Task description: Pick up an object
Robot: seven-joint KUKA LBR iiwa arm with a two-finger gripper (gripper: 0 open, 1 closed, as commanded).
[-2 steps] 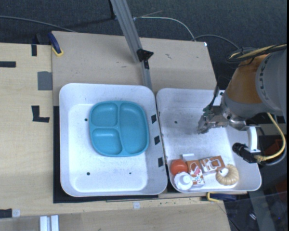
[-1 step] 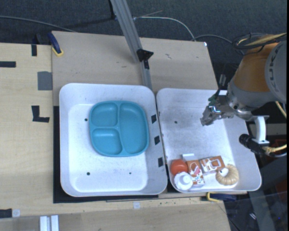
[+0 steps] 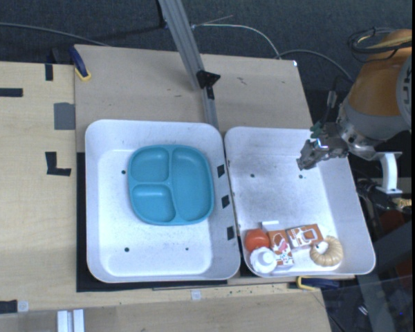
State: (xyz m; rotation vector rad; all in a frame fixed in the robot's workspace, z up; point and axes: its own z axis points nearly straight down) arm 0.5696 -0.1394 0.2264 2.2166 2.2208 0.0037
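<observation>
claw (image 3: pixel 308 159): over right bin (image 3: pixel 277 185), 3 o'clock edge, how far open cannot tell, nothing seen in it | carton (image 3: pixel 295 243), orange ball (image 3: pixel 256 239), white cup (image 3: pixel 263 261), bread ring (image 3: pixel 327 251): right bin, 6 o'clock | blue plate (image 3: pixel 171 184): left bin (image 3: pixel 107 206)

Two bins sat side by side on the counter (image 3: pixel 145 81). A divided plate (image 3: pixel 171 185) lay in the left bin (image 3: pixel 104 254). In the right bin (image 3: pixel 353 206), a carton (image 3: pixel 295 241), a ring-shaped pastry (image 3: pixel 326 251) and a small cup (image 3: pixel 263 260) crowded its near edge.
</observation>
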